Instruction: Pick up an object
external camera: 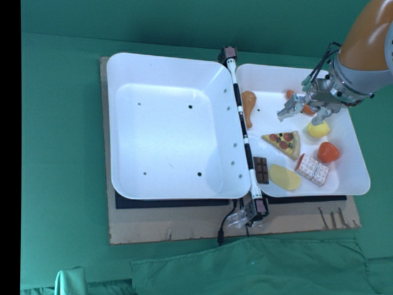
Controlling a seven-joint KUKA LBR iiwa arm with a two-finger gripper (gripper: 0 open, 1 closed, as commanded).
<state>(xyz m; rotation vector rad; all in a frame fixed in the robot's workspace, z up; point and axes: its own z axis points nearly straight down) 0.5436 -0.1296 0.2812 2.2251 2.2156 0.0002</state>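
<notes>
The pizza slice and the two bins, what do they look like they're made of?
The pizza slice looks like a moulded plastic toy: flat colours, thick rounded crust, raised red circles, a matte surface. The left bin and the right bin look like thin glossy white plastic: smooth rounded rims and soft light glare on the left one's floor. The look alone leaves this uncertain.

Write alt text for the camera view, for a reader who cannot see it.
A grey and orange robot arm's gripper hovers over the right white bin, which holds a pizza slice, drumstick, chocolate bar, a red piece and yellow pieces. The left white bin sits beside it on green cloth.
</notes>
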